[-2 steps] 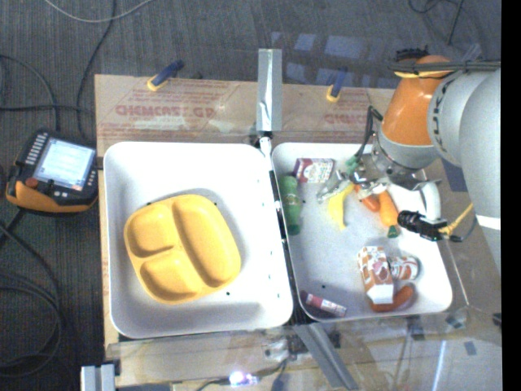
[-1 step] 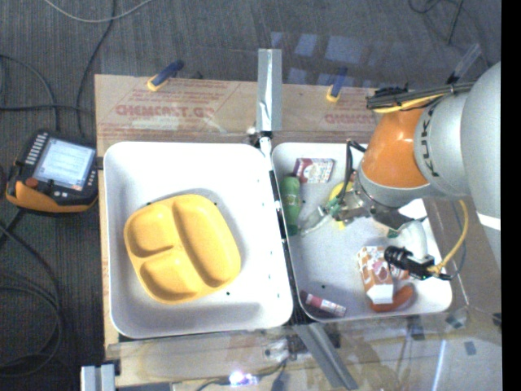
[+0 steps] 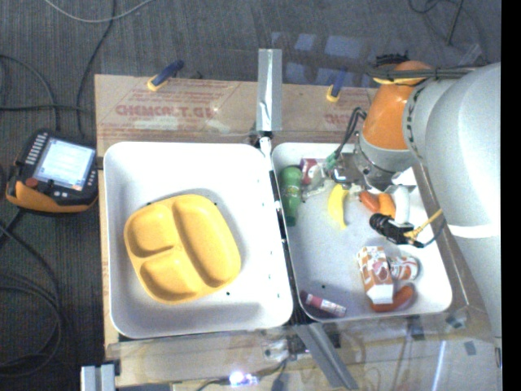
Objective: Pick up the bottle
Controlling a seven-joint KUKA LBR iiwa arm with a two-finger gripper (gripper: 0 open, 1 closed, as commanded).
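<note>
A single fixed camera is mounted above the bench (image 3: 163, 104) and looks down at a slant. Both white bins fall within its field: the left bin (image 3: 118, 243) and the right bin (image 3: 431, 287). The arm (image 3: 456, 153) enters from the right edge, close to the lens. Surrounding floor shows at top and left.

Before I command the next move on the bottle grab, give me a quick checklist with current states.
1. Green bottle located, along right bin's left wall: ok.
2. Bottle free of neighbours: not ok, a small item touches its top end.
3. Gripper over the bottle: not ok, it sits to its right, near the banana.
4. Finger opening: cannot tell.
5. Bottle held: not ok.
</note>
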